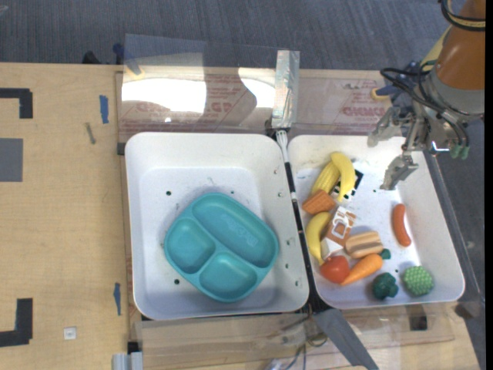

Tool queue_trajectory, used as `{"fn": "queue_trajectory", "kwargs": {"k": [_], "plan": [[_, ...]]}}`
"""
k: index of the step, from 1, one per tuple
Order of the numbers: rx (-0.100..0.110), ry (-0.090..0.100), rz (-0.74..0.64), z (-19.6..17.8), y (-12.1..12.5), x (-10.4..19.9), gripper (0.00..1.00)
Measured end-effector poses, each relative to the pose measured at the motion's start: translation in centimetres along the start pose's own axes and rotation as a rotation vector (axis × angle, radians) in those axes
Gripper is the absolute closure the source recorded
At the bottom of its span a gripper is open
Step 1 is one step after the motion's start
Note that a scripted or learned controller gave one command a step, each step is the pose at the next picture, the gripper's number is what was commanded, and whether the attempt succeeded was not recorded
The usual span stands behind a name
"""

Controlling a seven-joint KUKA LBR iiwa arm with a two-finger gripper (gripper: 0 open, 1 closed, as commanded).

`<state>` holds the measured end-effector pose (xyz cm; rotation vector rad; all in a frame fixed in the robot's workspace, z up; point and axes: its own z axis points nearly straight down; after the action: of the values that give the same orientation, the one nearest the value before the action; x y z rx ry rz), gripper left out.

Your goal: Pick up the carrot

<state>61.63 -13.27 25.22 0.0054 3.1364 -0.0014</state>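
Carrot [363, 268] lies tilted in lower part of right bin [447, 206], low right of frame, thick end up-right, tip touching a red tomato [334, 269]. Hot dog bun [363, 243] sits just above it; dark green broccoli [385, 285] and a light green bumpy ball [418, 280] lie just right of it near the bin's bottom edge. Hand [400, 160] hangs at upper right of frame over the top of the right bin, well apart from the carrot, fingers spread, nothing between them. Red sausage [400, 224] lies alone below the hand. Two bananas [336, 173] [315, 236], an orange wedge [318, 202] and a small white carton [341, 223] crowd the bin's left side. Left bin [154, 168] holds a teal divided plate [221, 245], centre of frame. Tabletop [54, 206] is light wood, with black tape marks at far left.
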Motion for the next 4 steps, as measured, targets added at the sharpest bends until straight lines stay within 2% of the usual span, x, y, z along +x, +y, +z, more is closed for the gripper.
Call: {"fn": "queue_trajectory", "kwargs": {"k": [1,2,3,4], "plan": [[-0.004,0.013,-0.038,10.8,0.1,7.6,0.0],[0.012,-0.052,0.108,13.8,2.6,9.9,0.0],[0.009,-0.083,0.2,14.0,2.8,11.3,0.0],[0.001,-0.074,0.225,14.1,1.9,11.5,0.0]]}}
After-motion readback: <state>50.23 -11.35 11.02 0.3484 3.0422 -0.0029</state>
